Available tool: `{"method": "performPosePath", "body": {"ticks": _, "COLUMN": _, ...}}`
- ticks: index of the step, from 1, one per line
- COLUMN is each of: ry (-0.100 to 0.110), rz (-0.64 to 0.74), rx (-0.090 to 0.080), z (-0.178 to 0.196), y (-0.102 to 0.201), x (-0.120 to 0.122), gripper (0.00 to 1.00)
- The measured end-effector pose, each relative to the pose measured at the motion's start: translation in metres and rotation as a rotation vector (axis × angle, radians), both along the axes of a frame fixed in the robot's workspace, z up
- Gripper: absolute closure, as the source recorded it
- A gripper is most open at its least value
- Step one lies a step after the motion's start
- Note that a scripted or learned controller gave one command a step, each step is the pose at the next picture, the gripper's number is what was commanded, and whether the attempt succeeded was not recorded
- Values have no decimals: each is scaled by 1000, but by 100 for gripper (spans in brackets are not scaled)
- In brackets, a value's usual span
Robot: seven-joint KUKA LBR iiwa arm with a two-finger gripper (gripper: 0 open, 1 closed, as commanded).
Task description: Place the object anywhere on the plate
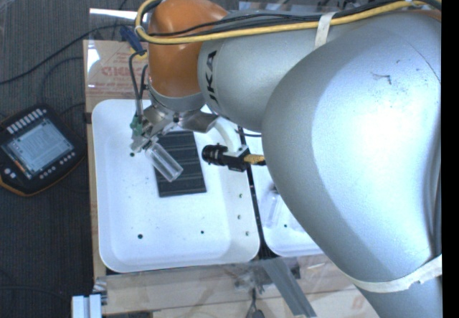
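The bulky link of the arm (358,151) fills the right side nearest the lens: smooth, rounded grey metal with a faint sheen, crossed by a strip of pale tape. Below it runs the front edge of the table (215,288), raw light wood with metal brackets. On the table lies the left bin (118,237), a shallow white plastic tray with rounded corners and a few dark specks on its floor. Beside it, touching along a black seam, is the right bin (283,234), mostly covered by the arm. In the middle of the left bin rests the plate (185,169), a flat, dark, ribbed rectangle. A clear plastic cylinder (165,162), the object, lies tilted across the plate's left edge, partly over the white floor. Just above it hangs the tool (143,136), a cluster of metal parts; whether its fingers are spread or closed cannot be told, and the cylinder is not seen between them. Behind rises the glossy orange band (172,44), looped by black and yellow cables. Far left, on dark carpet, sits a handheld control pendant (36,148) with a grey screen.
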State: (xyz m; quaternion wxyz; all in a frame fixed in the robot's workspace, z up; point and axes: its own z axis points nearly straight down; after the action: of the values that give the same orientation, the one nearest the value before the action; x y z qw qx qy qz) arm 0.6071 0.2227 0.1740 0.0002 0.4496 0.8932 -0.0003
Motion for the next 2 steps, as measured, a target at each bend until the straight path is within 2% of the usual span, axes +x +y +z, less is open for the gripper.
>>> {"method": "performPosePath", "body": {"ticks": 1, "ry": -2, "rz": 130, "rx": -1, "z": 100, "y": -11, "x": 59, "gripper": 100}}
{"method": "performPosePath", "body": {"ticks": 2, "ry": 0, "rz": 394, "rx": 0, "z": 93, "y": 6, "x": 15, "gripper": 100}}
